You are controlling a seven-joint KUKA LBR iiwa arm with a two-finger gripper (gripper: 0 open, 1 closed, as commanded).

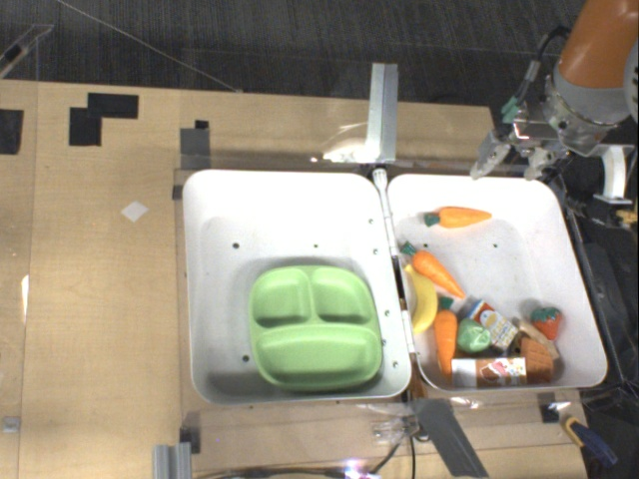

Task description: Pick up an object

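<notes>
My gripper point(511, 166) hangs above the far edge of the right bin point(519, 203), its two fingers spread open with nothing between them. In that bin a toy carrot point(457, 218) lies alone near the far wall. Closer to the front sit another carrot point(435, 270), a yellow banana point(423, 303), a third carrot point(445, 340), a green vegetable point(473, 338), a strawberry point(545, 320) and small food boxes point(491, 371). The left bin point(215, 218) holds a green divided plate point(315, 325).
An upright metal post point(383, 113) stands behind the seam between the bins. Cables and dark hardware run along the right side of the bench point(604, 257). The wooden bench top point(90, 297) stretches to the left.
</notes>
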